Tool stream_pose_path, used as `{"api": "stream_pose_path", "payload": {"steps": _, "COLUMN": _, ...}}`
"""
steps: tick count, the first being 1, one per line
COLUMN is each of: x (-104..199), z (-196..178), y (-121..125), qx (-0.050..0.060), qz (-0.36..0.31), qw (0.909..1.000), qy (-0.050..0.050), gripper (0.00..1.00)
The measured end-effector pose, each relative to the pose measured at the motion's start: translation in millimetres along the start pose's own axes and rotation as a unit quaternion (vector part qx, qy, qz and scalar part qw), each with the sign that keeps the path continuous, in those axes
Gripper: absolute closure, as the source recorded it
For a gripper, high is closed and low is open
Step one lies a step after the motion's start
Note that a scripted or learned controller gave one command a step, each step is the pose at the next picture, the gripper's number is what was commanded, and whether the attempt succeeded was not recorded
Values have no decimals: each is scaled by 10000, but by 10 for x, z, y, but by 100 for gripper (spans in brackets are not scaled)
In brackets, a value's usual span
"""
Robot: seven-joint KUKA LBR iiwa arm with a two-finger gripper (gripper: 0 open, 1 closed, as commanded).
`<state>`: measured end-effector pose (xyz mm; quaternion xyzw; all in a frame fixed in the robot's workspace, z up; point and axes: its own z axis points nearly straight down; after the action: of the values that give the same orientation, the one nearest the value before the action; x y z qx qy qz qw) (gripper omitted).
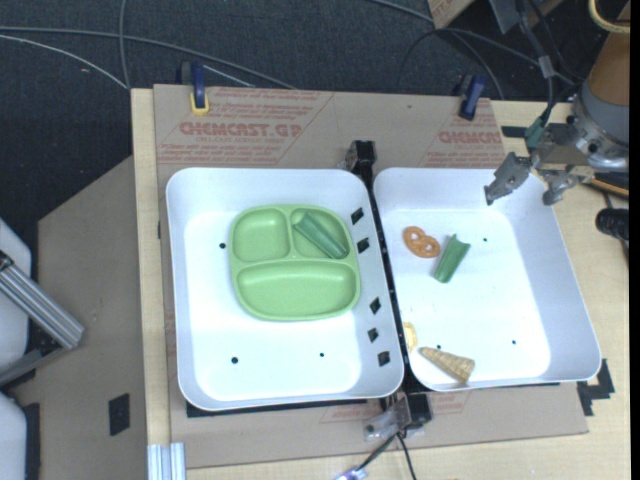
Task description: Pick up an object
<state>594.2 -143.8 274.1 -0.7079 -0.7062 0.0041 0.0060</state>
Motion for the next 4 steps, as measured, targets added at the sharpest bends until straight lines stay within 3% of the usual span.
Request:
{"api": "stream_pose_path", "payload": {"steps": 1, "x": 6, "z": -77, "y": 18, "qx": -67, "qz": -14, "qw": 10000, "qy": -10, "gripper": 0}}
{"api": "stream_pose_path", "payload": {"steps": 4, "x": 132, "z": 1414, "y": 23, "qx": -40, "qz": -16, "qw": 10000, "qy": -2, "gripper": 0}}
